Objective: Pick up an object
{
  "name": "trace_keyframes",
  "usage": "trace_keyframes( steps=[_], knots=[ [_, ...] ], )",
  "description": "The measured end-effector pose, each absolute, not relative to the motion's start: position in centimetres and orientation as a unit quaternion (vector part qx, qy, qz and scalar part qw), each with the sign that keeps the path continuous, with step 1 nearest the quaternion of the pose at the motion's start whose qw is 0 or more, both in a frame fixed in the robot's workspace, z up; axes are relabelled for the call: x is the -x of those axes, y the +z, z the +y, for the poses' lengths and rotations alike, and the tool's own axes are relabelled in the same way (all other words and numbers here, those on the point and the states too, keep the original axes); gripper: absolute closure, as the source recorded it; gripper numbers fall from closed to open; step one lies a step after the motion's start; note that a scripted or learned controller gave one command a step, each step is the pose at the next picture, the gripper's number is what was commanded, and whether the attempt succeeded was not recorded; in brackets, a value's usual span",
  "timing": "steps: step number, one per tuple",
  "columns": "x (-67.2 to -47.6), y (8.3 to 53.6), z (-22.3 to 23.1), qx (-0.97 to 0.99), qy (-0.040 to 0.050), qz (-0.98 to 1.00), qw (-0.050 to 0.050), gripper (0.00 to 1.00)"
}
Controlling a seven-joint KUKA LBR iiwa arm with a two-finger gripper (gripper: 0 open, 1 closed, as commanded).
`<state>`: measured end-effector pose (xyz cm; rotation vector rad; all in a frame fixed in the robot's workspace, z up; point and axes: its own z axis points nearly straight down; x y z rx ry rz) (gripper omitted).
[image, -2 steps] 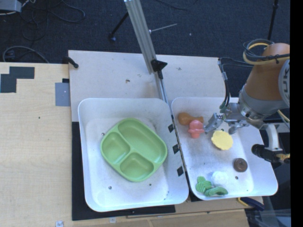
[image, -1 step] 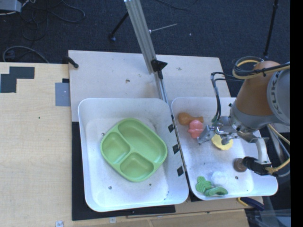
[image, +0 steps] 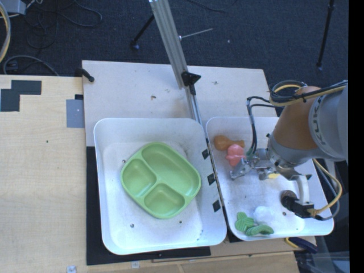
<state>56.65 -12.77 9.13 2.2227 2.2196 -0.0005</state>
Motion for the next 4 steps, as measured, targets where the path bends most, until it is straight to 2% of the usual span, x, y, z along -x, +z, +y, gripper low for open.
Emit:
trace_keyframes(
  steps=[1, 3, 4],
  knots=[
    [-56.6, 10.2, -12.8, -0.709, 0.0001, 0.705, 0.000, 1.00],
    [-58.1, 22.4, -12.8, -0.707, 0.0013, 0.708, 0.002, 1.00],
    [-57.9, 28.5, -12.3, -0.706, 0.0015, 0.708, 0.002, 1.00]
  ],
)
